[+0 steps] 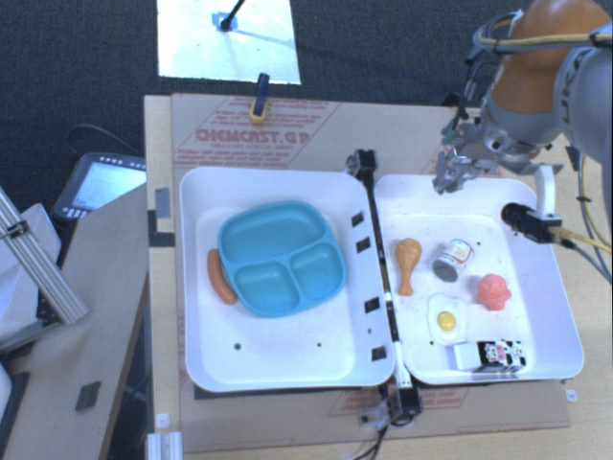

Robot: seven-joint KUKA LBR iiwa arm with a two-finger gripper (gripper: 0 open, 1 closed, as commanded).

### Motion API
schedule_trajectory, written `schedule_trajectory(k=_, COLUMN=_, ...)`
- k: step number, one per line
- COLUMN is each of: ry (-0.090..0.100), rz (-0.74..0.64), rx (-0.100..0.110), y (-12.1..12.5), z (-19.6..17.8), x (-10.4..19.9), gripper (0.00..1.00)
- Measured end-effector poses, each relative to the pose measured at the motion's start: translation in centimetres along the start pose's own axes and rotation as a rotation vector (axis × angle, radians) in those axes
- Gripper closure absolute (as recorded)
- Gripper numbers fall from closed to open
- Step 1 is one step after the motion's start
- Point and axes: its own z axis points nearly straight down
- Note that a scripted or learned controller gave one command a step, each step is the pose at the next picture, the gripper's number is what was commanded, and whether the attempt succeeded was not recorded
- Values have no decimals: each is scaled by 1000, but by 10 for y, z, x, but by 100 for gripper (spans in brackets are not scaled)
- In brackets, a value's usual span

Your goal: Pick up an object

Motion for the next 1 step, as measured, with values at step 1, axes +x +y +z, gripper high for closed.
schedule_trajectory(k=1, ry=0, rz=1, rx=1, y=0, z=9, x=49, gripper=100)
